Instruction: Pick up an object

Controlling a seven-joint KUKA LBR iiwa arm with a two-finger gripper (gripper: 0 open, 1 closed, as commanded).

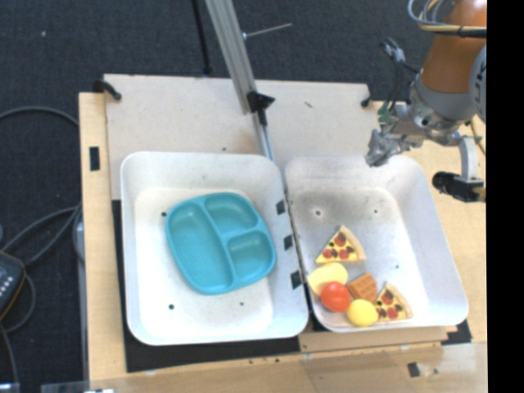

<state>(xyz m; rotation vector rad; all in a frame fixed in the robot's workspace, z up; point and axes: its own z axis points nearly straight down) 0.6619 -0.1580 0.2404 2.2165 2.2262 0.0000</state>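
Gripper: the gripper [378, 155] is hanging at the upper right, over the right bin's [426, 188] top rim; I cannot tell how its fingers are standing.
Toys: the pizza slice [341, 247] and tomato [334, 296] are sitting at the lower right.
Tip: it should be coming straight down over one toy.

Two white bins are sitting side by side on the bench, a left bin [147, 318] and a right bin [426, 211]. One blue divided plate [219, 241] is lying in the left one. Six toy foods are lying in the right one: two pizza slices, one [341, 246] higher and one [393, 303] lower, one red tomato [334, 295], one yellow lemon [362, 312], one pale yellow piece [321, 277], and one brown cracker-like piece [362, 286].
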